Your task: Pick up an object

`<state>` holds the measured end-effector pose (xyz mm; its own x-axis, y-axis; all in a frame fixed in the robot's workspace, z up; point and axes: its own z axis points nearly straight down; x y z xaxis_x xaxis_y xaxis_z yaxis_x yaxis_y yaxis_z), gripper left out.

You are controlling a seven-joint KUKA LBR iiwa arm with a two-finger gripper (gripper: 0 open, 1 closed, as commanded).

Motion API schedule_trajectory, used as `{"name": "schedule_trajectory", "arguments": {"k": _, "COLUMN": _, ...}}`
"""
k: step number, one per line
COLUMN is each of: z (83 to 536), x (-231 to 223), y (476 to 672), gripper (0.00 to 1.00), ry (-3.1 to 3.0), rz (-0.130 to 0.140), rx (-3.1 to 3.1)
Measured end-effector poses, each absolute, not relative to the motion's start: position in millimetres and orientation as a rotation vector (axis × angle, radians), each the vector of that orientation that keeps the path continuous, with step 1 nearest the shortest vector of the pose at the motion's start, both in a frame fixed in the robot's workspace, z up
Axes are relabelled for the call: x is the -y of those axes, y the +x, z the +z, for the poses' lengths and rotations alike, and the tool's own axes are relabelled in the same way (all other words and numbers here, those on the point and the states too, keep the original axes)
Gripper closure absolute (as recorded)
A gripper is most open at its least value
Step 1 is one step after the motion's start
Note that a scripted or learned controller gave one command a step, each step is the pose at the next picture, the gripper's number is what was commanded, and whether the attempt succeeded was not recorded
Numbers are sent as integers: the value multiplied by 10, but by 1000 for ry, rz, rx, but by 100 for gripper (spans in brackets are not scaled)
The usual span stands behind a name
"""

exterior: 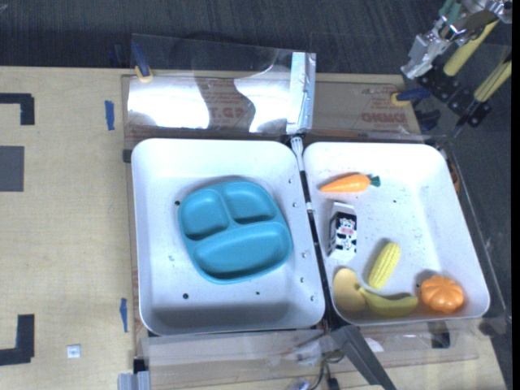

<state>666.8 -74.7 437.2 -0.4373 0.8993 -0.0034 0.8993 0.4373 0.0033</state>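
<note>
The right bin [431, 177] holds several toy foods. A carrot [348, 184] lies near its far left corner. A small black-and-white carton [344, 231] sits below the carrot. A yellow corn cob [383, 263] lies near the middle, tilted. A banana [367, 296] curves along the near wall, and an orange pumpkin-like fruit [441, 293] rests at its right end. My gripper [457, 51] hangs at the top right, beyond the far right corner of the right bin and well apart from every object. Nothing shows in its grasp.
The left bin [154, 218] holds a blue divided plate [236, 227]. A shiny clear sheet [219, 96] and cardboard lie behind the bins. Tan bench surface [61, 218] with black marks stretches to the left.
</note>
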Motion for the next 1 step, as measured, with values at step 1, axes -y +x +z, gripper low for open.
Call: {"name": "schedule_trajectory", "arguments": {"k": 1, "z": 4339, "x": 1134, "y": 6670, "gripper": 100, "ry": 1837, "rz": 0, "rx": -2546}}
